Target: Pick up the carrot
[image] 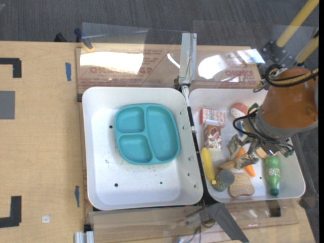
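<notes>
Where the end effector (246, 154) dips into the right bin (298, 186), the carrot (249, 170) shows as a small orange wedge beside it; its grip state I cannot tell.

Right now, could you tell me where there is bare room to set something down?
Bare floor rings the teal divided plate in the left white bin, widest along its near edge. The right white bin is crowded around the yellow banana and green bottle.

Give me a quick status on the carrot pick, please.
Gripper down in the right bin, grip unclear. Carrot just beneath it. Green bottle and banana crowd close.
</notes>
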Motion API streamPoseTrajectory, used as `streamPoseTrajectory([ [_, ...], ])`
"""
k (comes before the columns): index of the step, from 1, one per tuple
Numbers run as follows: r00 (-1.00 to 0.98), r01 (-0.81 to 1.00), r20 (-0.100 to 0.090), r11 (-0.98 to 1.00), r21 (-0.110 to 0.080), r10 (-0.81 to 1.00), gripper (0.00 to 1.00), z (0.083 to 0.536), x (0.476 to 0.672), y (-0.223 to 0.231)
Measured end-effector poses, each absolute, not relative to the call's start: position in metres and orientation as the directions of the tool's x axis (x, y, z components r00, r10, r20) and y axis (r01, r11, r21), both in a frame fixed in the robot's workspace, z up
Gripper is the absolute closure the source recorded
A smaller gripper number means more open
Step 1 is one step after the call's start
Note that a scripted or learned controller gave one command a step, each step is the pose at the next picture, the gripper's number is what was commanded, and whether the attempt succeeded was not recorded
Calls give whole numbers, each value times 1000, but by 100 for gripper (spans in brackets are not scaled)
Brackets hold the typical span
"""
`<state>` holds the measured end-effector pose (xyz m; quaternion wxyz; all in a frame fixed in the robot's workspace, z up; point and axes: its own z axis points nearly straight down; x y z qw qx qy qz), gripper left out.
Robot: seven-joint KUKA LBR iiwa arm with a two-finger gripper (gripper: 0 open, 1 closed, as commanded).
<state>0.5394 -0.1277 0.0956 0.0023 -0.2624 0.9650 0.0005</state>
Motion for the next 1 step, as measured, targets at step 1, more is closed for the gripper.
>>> streamPoseTrajectory([
  [1,-712,-702,-8,712,-2,-702,100,184,555,-49],
])
